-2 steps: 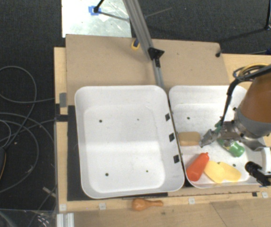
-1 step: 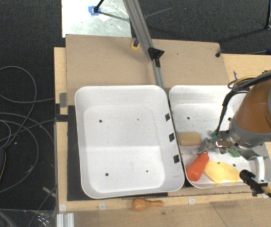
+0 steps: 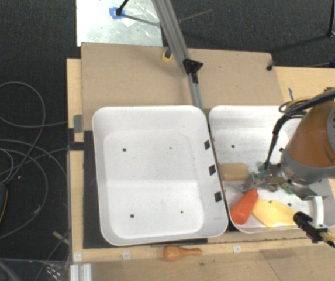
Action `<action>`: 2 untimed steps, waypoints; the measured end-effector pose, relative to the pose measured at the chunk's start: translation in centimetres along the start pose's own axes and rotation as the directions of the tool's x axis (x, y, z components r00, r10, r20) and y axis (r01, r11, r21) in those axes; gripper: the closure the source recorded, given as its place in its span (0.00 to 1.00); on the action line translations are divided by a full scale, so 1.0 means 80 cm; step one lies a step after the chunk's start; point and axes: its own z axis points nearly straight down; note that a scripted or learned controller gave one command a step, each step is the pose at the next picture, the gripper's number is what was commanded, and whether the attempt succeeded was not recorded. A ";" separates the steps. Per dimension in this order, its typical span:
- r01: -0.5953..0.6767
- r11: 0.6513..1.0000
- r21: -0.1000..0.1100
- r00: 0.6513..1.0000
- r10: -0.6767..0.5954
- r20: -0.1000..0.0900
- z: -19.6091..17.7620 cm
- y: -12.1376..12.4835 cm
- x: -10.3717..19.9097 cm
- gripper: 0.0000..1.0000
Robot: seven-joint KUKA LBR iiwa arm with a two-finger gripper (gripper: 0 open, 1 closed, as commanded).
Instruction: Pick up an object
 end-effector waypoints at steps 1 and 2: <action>0.000 1.000 -0.004 1.000 0.000 0.000 -0.014 0.001 0.000 1.00; 0.006 1.000 -0.009 1.000 -0.006 0.002 -0.094 0.009 0.001 1.00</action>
